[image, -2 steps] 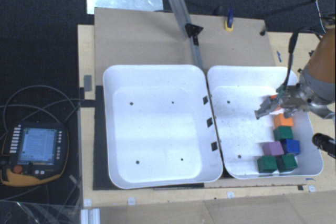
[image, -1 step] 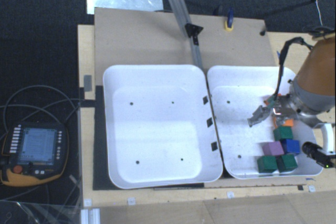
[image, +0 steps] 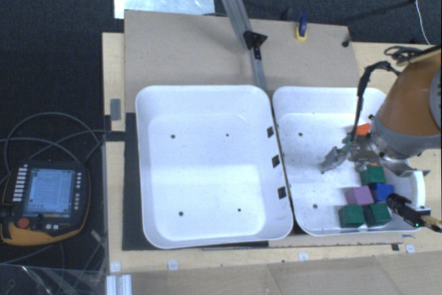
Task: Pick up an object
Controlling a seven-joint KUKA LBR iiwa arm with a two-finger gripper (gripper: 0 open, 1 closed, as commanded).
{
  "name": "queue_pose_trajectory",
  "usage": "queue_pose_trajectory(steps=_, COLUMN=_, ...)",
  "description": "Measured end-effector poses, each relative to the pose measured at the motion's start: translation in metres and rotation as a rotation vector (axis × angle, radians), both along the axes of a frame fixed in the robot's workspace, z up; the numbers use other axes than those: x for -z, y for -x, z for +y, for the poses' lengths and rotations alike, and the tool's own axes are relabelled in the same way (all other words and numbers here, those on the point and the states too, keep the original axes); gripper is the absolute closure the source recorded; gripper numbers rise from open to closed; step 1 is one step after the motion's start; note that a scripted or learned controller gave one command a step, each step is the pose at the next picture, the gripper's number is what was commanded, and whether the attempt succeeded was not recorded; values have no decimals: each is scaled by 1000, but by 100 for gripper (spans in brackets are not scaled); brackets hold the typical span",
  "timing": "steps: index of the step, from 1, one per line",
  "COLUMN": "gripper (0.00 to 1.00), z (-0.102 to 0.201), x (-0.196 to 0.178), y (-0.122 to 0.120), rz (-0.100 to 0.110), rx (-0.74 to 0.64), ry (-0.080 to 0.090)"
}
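We take the cluster of blocks (image: 366,204) as the likely target: a purple block (image: 358,195), a blue block (image: 382,190) and several green blocks (image: 351,216) packed together in the near right corner of the right bin (image: 304,148), with one more green block (image: 375,175) just above them. They lie just beyond the end effector (image: 333,159), toward the arm's own side and a little nearer the front edge of the counter (image: 207,259). The end effector sits low over bare bin floor, apart from the blocks, and nothing shows between its tips; we cannot tell from this slanted view how its tips stand. To do the step well, we judge it should move toward the cluster, pick a block on the outer edge such as the purple one, and come straight down with the tips either side of it, since the neighbours touch and could be shoved or wedged. An orange bit (image: 360,128) near the wrist is too small for us to identify. Farther off, on the far side of the end effector from the arm, the left bin (image: 207,100) sits beside the right one. Beyond that, off the counter, lies a handheld control pad (image: 47,198); its screen is lit but no writing or brand can be read.
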State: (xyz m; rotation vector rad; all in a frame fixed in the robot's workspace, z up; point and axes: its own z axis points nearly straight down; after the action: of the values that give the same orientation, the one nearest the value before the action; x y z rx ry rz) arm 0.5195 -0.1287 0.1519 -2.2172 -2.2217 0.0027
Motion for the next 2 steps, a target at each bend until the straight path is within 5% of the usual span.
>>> queue_pose_trajectory(steps=1, gripper=100, z=0, x=-14, y=-2, rz=-8, rx=-3, ry=1)
queue_pose_trajectory(steps=2, gripper=100, z=7, x=-73, y=-9, rz=-12, rx=-3, ry=2)
